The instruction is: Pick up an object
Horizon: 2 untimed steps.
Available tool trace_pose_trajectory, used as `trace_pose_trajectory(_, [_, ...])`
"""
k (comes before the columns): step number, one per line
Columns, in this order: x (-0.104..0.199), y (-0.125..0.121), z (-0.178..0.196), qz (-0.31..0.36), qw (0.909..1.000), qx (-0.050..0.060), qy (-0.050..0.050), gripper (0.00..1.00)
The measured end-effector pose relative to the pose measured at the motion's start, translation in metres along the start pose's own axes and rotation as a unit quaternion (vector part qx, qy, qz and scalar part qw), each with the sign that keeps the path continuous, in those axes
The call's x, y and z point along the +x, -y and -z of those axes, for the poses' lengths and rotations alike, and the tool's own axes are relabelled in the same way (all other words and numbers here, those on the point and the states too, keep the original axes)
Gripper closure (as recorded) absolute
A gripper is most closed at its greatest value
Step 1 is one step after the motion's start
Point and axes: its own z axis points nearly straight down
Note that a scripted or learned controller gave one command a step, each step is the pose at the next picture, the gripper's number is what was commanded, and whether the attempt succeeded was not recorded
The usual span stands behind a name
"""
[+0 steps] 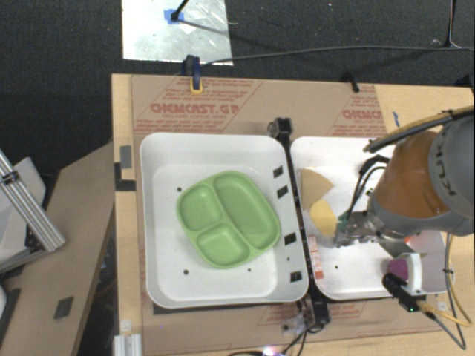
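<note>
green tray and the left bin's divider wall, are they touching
Apart. The camera view shows bare white bin floor between the green tray and the wall that the left bin shares with the right bin; the tray lies near the middle.

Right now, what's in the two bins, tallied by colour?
Green: 1, the divided plate in the left bin
Yellow: 1, a roundish object in the right bin, beside the gripper
Tan: 1, a flat wedge-shaped piece in the right bin
Purple: 1, a small object partly hidden under the arm
Total: 4
</note>
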Motion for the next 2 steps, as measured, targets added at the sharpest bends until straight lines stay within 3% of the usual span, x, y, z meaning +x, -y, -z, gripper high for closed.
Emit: trace_pose_trajectory(2, [-0.013,-0.008,0.12,0.002,1.0,-0.003,0.001,1.0])
